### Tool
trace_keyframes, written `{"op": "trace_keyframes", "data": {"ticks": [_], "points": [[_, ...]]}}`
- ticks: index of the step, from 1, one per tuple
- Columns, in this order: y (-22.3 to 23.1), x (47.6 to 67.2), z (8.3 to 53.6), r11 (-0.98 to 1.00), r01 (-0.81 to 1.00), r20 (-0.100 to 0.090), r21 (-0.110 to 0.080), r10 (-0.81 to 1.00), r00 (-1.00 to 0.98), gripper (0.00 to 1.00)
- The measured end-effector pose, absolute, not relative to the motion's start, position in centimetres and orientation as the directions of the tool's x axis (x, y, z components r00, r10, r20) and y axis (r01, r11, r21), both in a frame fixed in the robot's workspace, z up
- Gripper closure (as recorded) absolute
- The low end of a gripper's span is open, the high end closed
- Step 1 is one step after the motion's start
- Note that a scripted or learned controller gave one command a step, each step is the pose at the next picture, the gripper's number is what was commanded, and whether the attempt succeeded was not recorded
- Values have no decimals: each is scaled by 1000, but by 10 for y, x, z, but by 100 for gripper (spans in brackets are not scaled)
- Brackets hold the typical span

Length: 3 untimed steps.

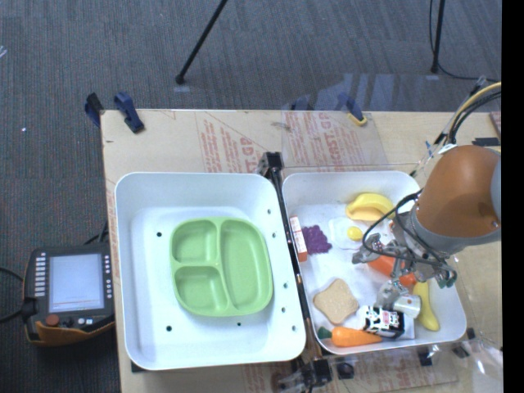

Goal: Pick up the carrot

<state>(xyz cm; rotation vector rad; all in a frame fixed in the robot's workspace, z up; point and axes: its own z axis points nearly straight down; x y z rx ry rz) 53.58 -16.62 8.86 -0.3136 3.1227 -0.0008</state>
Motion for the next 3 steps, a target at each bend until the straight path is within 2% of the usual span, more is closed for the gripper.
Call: {"op": "trace_keyframes", "data": {"ticks": [1,2,3], "points": [[-162,538,98,979,-206,-6,1,-206,-979,100],[-143,529,132,983,-183,-6,1,-183,-983,100],[-141,530,141,983,-186,-8,1,-186,-983,100]]}}
